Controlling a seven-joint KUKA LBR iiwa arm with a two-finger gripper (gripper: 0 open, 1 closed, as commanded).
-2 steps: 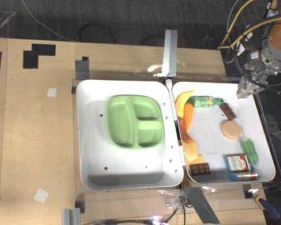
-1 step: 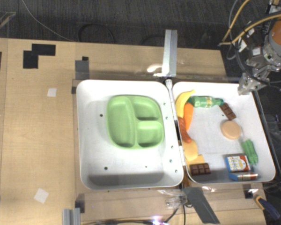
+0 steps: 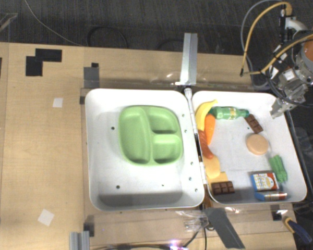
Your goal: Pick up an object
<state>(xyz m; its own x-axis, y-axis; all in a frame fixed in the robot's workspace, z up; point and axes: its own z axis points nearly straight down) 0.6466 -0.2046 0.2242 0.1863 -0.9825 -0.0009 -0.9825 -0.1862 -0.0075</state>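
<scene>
The right bin (image 3: 297,155) holds several objects. A yellow banana (image 3: 202,113), a green bottle (image 3: 230,113) and an orange carrot (image 3: 208,132) lie along its left and far side. A small brown chocolate bar (image 3: 254,123) and a round tan cookie (image 3: 258,145) lie near the middle. A green pickle-like piece (image 3: 278,168), a small printed box (image 3: 264,180), a marker-like stick (image 3: 271,196) and a dark chocolate block (image 3: 223,188) lie at the near side. My gripper (image 3: 279,107) hangs at the bin's far right corner, above the rim, with nothing seen in it.
The left bin (image 3: 101,181) holds a green divided plate (image 3: 148,134). A metal divider (image 3: 194,139) separates the bins. Yellow and black cables (image 3: 261,40) loop near the arm at the upper right. A pale yellow piece (image 3: 213,165) lies beside the carrot.
</scene>
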